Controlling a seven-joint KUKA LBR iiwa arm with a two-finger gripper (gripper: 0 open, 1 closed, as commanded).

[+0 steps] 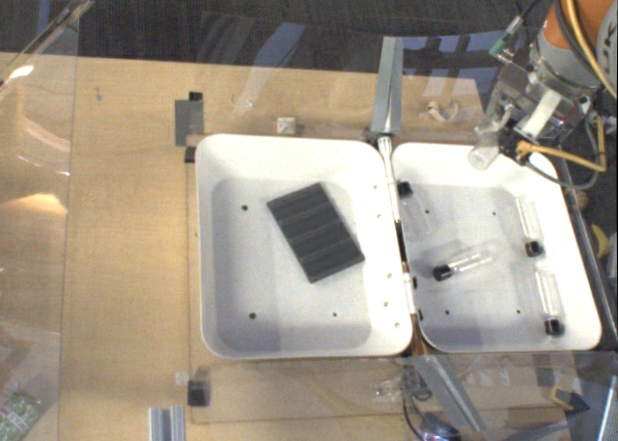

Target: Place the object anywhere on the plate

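The plate (316,232) is a dark grey ribbed rectangle lying at a slant in the middle of the left bin (217,265). My gripper (504,133) hangs above the far edge of the right bin (579,265), well to the right of the plate. A clear tube (485,148) sits between its fingers, its lower end pointing down and left over the bin's back rim. Several more clear tubes with black caps lie in the right bin, one near the middle (462,262) and one by the left wall (415,206).
Two more capped tubes (529,225) (547,296) lie along the right bin's right side. A metal divider bar (388,87) runs back from the seam between the bins. Black clamps (190,121) and a small block (286,125) stand on the wooden bench beyond the left bin.
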